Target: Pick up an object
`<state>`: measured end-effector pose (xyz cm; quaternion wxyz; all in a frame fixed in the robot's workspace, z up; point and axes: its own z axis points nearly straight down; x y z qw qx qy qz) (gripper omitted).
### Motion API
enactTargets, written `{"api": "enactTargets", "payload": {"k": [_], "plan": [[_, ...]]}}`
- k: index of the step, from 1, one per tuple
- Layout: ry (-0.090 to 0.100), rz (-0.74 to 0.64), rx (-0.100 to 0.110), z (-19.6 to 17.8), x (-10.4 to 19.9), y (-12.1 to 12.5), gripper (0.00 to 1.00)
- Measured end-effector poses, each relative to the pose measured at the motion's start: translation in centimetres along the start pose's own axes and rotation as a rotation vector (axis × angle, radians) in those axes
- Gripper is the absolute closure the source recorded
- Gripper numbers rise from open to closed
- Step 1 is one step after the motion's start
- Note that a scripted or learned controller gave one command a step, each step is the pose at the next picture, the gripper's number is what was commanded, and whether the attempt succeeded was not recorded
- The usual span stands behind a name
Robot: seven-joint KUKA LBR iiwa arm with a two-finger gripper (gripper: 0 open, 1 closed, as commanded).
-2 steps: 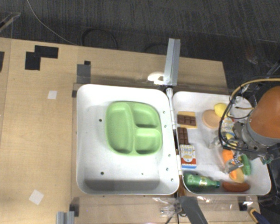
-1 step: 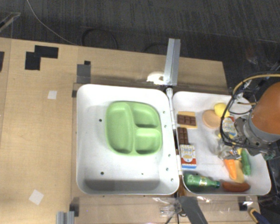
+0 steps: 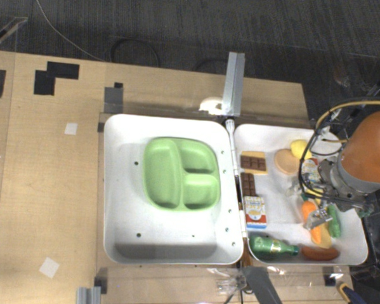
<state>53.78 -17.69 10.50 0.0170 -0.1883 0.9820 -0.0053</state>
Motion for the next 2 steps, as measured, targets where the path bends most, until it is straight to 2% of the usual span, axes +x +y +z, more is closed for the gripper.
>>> {"api": "enactTargets", "payload": {"k": [1, 2], "plan": [[0.015, 0.025, -0.008, 1.4, 1.3, 0.6, 0.0], [0.001, 0.021, 0.0, 0.0, 0.7, 0.4, 1.0]]}}
